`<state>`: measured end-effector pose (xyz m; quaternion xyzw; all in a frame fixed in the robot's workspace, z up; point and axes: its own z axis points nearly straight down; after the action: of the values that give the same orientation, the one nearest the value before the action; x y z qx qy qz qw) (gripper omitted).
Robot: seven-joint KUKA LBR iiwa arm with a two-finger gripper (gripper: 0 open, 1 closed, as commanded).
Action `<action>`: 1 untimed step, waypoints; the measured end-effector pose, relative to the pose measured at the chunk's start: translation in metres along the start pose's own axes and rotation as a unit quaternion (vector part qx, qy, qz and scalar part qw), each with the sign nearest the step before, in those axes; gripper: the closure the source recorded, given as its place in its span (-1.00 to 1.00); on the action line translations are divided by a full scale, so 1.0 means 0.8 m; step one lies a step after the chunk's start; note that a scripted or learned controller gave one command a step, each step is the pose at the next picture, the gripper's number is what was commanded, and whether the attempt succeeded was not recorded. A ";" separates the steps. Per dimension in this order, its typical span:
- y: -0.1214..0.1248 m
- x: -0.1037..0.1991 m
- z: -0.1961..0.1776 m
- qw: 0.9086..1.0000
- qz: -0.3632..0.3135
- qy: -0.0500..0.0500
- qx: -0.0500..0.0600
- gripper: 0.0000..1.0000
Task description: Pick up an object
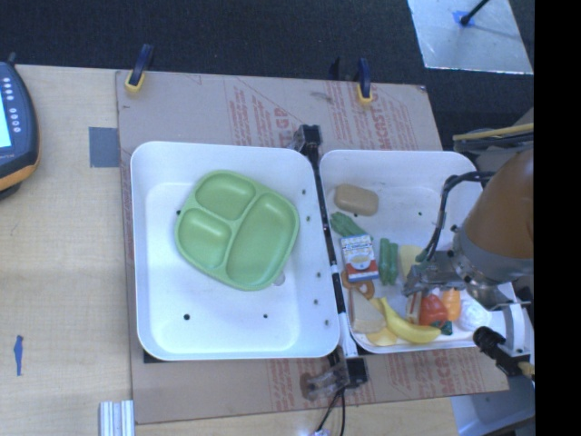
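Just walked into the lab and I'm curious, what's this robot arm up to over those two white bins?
The arm reaches in from the right, with its pincer low over the right bin, among a pile of toy food. A banana, a red piece, a green pickle, a small carton and a tan bun lie there. Whether it has gripped anything cannot be told. The left bin holds a green divided plate.
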<state>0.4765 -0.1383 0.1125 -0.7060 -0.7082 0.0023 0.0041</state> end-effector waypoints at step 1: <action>0.001 0.005 -0.120 1.000 -0.001 -0.002 -0.008 1.00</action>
<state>0.4777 -0.1343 0.2086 -0.7055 -0.7087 -0.0018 -0.0026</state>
